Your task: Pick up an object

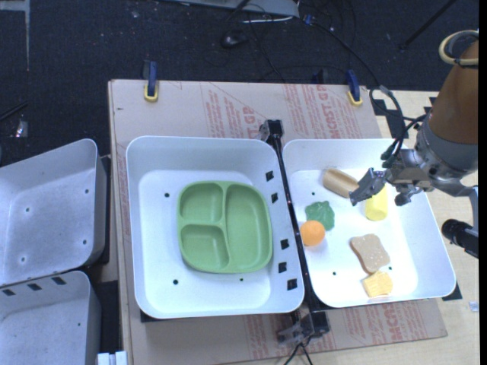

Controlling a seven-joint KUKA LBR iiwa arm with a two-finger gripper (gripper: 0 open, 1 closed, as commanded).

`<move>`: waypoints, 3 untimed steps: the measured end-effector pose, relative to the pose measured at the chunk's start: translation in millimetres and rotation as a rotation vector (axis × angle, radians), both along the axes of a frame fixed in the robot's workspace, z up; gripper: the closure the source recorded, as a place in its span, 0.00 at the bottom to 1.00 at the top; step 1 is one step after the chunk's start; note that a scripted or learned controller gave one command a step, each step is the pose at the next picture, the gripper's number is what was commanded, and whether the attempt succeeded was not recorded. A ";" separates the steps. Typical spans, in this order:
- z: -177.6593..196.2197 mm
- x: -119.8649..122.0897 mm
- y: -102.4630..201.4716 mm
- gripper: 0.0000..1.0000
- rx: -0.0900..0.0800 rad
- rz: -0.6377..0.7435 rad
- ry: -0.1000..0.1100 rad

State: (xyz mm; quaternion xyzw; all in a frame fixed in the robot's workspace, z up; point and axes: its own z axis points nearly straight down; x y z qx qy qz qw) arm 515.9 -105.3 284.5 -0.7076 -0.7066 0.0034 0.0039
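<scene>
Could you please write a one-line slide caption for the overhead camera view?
Gripper poised over the right bin by a yellow object; green tray in the left bin.

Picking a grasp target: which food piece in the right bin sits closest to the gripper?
The yellow piece, directly under the gripper. The bread roll lies further left; the broccoli, orange, toast slice and cheese wedge lie lower in view.

Bright, even overhead light; white bins (205, 154) nearly glare, shadows soft, the dark floor (68, 29) grainy, focus slightly soft.
</scene>
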 end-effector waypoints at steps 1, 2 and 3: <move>4.7 1.6 0.1 0.00 -0.001 0.002 -0.010; -43.1 1.4 9.4 0.00 0.000 0.001 -0.005; -106.3 -3.5 13.5 0.00 0.001 0.001 -0.002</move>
